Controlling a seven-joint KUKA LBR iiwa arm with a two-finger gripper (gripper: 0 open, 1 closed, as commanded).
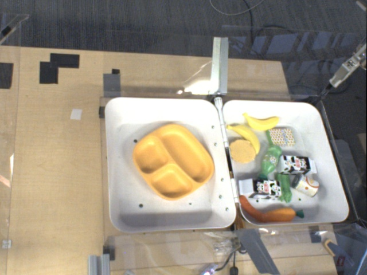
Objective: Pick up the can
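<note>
Nearest lay a carrot [268,214] along the right bin's [330,153] near wall. Just beyond, what I took for the can [296,164] lay on its side, not yet lifted, crowded by a similar labelled container [264,187] and a green bottle [272,160]. Bananas [252,129] lay farther. Far right, the end effector [349,70] hung well apart; apart or together, I couldn't tell. The whole pick remained.

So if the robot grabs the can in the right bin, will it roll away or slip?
The can looks to be lying on its side, so it may roll if nudged. Its round, smooth-looking body could slip between the fingers. It is crowded by the green bottle and a small white cup, which might block rolling but make a clean grab harder.
</note>
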